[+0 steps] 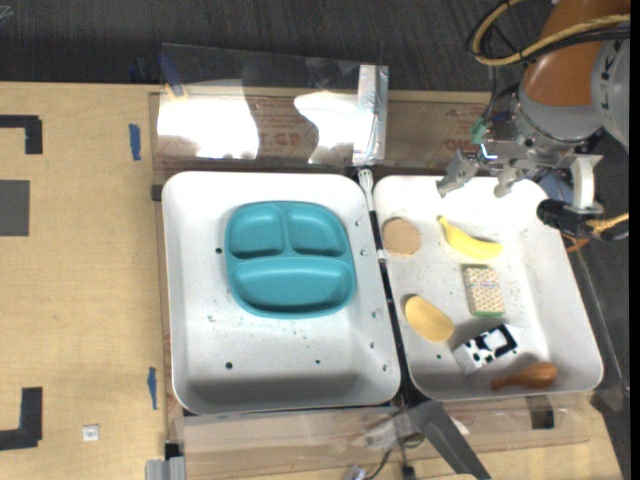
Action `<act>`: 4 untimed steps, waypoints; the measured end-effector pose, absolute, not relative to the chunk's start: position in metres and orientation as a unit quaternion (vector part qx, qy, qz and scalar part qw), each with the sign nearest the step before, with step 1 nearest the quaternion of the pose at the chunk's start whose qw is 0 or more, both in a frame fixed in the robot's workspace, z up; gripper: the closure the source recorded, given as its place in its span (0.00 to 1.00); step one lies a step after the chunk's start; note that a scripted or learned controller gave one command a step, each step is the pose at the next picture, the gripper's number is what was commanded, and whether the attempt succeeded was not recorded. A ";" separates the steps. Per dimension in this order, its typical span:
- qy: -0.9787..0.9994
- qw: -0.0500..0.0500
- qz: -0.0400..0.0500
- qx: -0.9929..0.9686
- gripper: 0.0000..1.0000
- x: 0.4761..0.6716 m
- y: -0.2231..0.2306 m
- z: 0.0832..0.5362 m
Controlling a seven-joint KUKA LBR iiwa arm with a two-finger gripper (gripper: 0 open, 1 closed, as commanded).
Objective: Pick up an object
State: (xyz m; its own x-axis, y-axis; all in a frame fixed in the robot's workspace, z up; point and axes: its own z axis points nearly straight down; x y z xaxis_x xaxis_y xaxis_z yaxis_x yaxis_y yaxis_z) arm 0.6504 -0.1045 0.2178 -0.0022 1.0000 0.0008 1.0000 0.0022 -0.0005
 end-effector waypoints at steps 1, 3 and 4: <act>-0.742 0.003 0.002 -0.671 0.00 0.629 -0.111 0.097; -0.725 -0.006 -0.004 -0.689 1.00 0.556 -0.124 0.100; -0.735 -0.002 -0.002 -0.679 1.00 0.571 -0.086 0.188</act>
